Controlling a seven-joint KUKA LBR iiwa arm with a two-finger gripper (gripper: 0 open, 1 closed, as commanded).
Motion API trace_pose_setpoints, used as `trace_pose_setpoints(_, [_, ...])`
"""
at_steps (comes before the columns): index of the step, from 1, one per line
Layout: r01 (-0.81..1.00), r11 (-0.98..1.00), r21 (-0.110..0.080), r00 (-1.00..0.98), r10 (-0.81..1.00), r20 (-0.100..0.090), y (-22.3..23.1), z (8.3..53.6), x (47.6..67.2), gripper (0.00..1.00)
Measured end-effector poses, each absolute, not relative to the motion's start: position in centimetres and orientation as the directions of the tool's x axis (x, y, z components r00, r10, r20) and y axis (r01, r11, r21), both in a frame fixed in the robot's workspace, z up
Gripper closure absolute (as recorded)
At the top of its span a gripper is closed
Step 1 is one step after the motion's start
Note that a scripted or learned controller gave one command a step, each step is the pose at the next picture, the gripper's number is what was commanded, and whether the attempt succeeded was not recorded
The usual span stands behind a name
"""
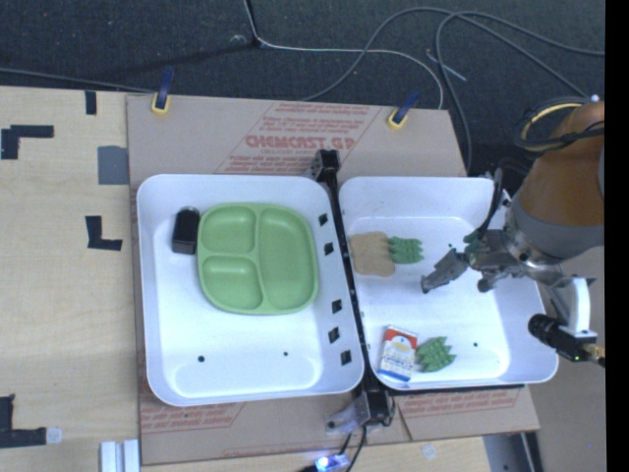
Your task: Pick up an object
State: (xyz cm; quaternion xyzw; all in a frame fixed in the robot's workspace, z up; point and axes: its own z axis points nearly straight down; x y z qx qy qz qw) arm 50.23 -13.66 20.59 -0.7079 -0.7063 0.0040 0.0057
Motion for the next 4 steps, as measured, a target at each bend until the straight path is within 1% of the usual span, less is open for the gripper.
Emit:
trace_pose_setpoints(1, [1.0, 0.001, -0.002, -0.001, 1.0, 0.0, -13.6, 21.2, 50.5, 0.0])
trace_pose_setpoints(2, [1.0, 0.0, -0.008, 0.0, 1.0, 0.001, -14.0, 14.8, 50.2, 0.0])
trace_pose_setpoints(3, [1.0, 0.0, -0.007, 0.0, 1.0, 0.001, -14.9, 9.7, 49.9, 0.0])
trace_pose_setpoints(4, [1.0, 0.001, -0.001, -0.001, 1.0, -0.001, -14.9, 8.5, 50.0, 0.0])
